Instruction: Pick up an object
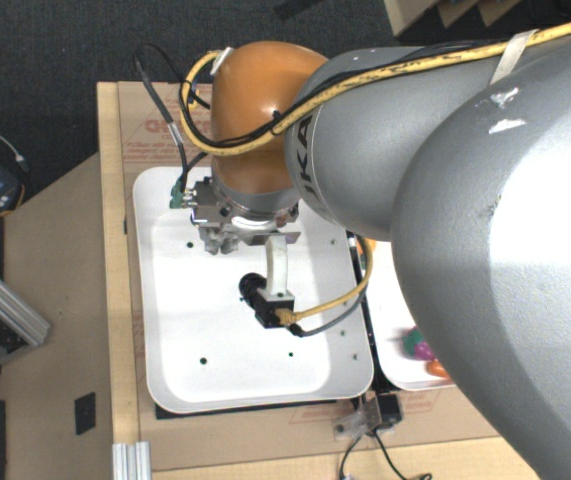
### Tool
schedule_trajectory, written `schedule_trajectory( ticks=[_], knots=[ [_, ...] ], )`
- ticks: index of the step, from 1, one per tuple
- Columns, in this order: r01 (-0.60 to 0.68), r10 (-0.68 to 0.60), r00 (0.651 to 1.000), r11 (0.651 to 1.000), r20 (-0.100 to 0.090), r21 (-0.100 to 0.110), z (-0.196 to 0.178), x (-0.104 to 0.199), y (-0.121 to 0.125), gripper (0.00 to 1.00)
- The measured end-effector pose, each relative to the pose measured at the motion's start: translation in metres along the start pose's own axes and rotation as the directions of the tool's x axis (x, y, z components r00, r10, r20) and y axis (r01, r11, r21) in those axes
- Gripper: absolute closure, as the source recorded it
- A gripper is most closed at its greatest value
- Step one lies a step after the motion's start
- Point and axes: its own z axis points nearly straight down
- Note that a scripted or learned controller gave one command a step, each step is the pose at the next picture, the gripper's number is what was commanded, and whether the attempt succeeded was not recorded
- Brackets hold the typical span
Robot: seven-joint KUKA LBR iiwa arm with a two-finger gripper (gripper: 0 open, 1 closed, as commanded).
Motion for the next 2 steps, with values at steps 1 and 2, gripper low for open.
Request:
schedule_trajectory(
  ticks=[1,2],
  knots=[
    [0.002,-0.002,1.000,1.000,-0.001,0.008,0.016,0.001,-0.056,1.00],
    [-0.001,0.001,1.000,1.000,-0.005,0.000,0.098,-0.028,-0.055,1.00]
  ],
)
